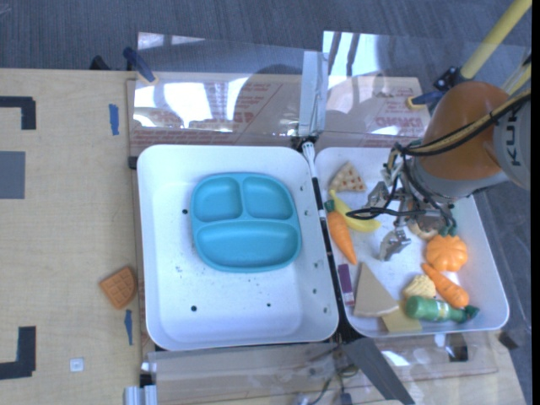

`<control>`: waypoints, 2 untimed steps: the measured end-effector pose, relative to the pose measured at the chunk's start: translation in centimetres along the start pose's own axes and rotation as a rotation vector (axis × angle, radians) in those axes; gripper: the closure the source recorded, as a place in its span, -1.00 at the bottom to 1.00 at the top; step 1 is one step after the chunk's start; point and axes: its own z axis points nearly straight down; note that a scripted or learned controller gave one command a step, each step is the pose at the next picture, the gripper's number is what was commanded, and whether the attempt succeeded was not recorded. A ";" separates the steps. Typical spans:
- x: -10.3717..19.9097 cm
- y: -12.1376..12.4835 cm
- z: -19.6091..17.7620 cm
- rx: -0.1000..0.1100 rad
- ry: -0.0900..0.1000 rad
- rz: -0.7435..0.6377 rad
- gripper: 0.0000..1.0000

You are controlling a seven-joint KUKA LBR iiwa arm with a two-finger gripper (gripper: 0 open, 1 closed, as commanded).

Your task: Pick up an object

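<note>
Seen from above at a slant. On the wooden desk (59,251), far left, a small waffle-like toy (119,286). In the left white bin (169,310), a blue divided plate (245,222). In the right bin (494,302), crowded toy food: a pizza slice (348,178), a yellow banana (359,219), an orange carrot (342,235), a tan wedge (369,292), a small pumpkin (446,252), a second carrot (448,287), a green bottle-shaped toy (434,310).

Hanging over the middle of that bin, the claw (395,241); open or closed, impossible to tell. Nothing visibly gripped.

Closest target, judged: the banana, just left of the claw, curved, smooth, lying touching the carrot top. Best done by lowering straight, straddling the narrow body across its curve, avoiding the neighbouring carrot, closing gently, lifting slowly.
</note>
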 end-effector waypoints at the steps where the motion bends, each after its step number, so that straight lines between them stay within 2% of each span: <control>1: 6.9 -8.5 -0.3 -0.001 0.006 -0.245 -1.00; 2: 6.5 -8.2 -1.5 0.001 -0.002 -0.248 1.00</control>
